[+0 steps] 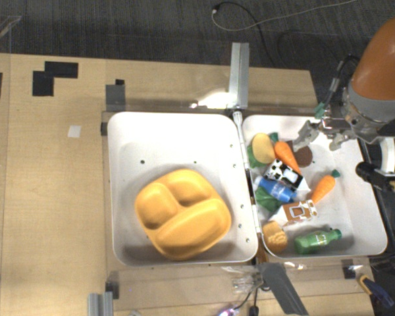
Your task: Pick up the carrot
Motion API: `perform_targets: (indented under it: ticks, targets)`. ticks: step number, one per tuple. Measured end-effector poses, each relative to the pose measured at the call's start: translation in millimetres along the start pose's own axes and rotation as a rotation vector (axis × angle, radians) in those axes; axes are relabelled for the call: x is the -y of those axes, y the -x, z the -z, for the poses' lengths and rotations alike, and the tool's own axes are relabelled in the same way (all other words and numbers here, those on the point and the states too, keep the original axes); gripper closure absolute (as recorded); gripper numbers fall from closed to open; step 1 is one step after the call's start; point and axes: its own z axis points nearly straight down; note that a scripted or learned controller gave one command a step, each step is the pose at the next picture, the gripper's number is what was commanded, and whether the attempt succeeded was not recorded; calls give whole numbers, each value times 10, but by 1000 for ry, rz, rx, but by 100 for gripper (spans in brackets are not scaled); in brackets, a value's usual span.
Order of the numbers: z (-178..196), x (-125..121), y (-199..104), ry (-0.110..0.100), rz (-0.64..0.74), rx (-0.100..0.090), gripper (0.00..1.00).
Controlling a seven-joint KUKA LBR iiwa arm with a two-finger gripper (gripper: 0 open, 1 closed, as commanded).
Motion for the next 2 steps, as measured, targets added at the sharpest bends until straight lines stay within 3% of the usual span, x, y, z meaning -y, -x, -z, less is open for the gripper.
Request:
perform_targets:
  ticks: [1,2]
  targets:
    - [-705,-413,145,0,-136,0,0]
    - [-1354,-779,-82,17,37,4,0]
